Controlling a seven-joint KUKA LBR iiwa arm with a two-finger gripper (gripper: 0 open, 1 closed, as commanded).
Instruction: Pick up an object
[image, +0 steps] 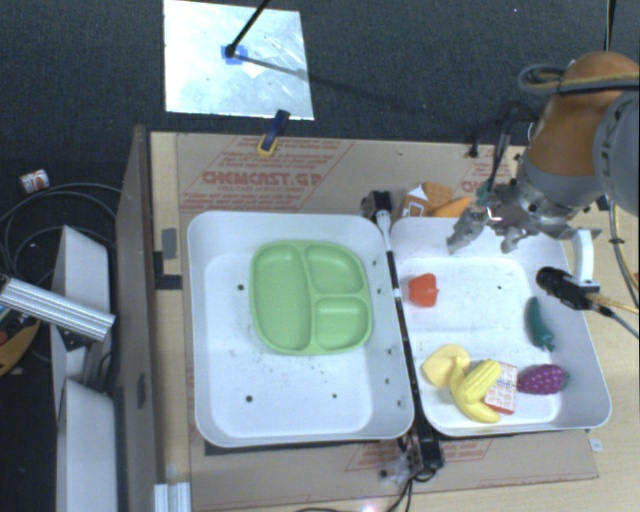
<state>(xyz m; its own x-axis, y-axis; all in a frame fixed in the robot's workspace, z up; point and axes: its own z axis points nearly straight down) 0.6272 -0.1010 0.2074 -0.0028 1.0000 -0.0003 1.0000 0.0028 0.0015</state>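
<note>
**Nothing Lifted Yet**

Brown bench (300, 165) under two white bins: left bin (215, 300) with green divided plate (308, 298), right bin (500, 285) with red piece (424, 290), yellow toys (462, 378), purple piece (541, 379), green piece (540, 325). Gripper (490, 232) above the right bin's far edge, fingers spread, clasping nothing. Descent, grasp and lift all left, by the look.

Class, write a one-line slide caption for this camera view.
Gripper above right bin of toy food; green tray in left bin.
</note>
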